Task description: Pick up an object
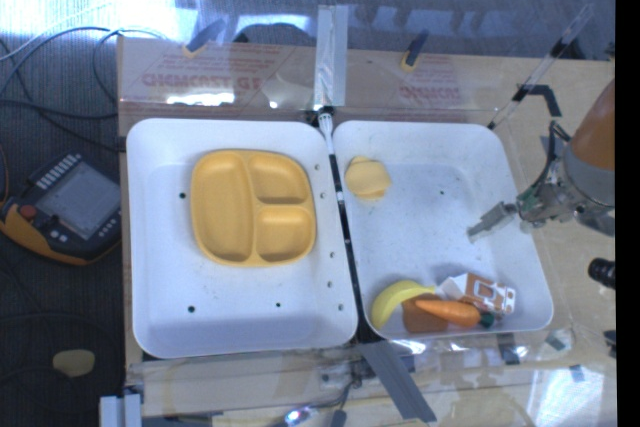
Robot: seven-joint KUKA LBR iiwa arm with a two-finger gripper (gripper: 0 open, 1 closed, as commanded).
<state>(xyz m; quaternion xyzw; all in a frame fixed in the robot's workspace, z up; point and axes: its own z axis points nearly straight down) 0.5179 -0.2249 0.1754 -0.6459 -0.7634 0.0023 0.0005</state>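
The right bin (440, 140) holds a pale yellow round object (367, 178) near its upper left corner. Along its front wall lie a yellow banana-like piece (393, 299), an orange carrot (446, 311) and a small white and orange packet (487, 293). My gripper (497, 218) hangs over the right side of this bin, above and to the right of the front cluster and apart from every object. Its tip points left toward the bin's middle.
A yellow divided plate (252, 206) lies in the left bin (160, 315). A raised divider (340, 215) separates the two bins. Cables and a handheld pendant (62, 210) sit on the floor to the left.
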